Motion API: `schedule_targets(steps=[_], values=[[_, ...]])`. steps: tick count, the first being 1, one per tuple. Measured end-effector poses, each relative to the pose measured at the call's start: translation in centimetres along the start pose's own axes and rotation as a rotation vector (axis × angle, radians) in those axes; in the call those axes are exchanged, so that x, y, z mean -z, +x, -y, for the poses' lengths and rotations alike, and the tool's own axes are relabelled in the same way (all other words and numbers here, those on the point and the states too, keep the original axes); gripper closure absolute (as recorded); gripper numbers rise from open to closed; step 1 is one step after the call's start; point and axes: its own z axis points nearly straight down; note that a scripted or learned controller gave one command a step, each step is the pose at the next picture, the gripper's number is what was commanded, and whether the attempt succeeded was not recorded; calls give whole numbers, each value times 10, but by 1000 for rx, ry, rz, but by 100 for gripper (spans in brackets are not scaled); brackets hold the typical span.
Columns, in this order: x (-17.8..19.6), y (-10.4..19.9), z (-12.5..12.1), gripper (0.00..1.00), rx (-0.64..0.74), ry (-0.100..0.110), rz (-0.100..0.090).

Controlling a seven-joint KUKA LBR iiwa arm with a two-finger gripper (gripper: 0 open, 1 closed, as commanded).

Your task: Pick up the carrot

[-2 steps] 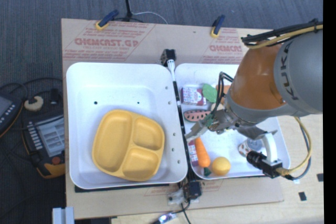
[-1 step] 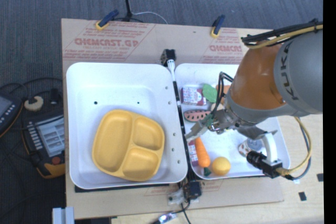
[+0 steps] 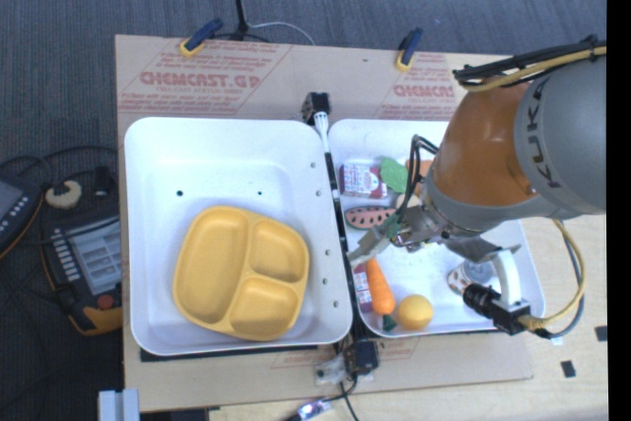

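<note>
Two white bins sit side by side on the counter (image 3: 197,84). Over the right bin (image 3: 527,256) the jaws (image 3: 373,245) stand slightly parted just above the carrot (image 3: 379,290), gripping nothing. Beside the carrot lies a yellow lemon (image 3: 415,312); beyond it, a watermelon slice (image 3: 367,215) and a red packet (image 3: 360,178). Left of the carrot, the left bin (image 3: 197,153) holds a yellow divided tray (image 3: 242,271).

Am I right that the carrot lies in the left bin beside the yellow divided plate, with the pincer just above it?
Not quite: the camera view shows the carrot in the right bin, next to a lemon. The yellow divided plate sits alone in the left bin. The pincer is just above the carrot.
</note>
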Motion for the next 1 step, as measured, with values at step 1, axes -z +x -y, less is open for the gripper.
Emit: schedule_targets(steps=[1], values=[[0,0,0,0,0,0,0]])
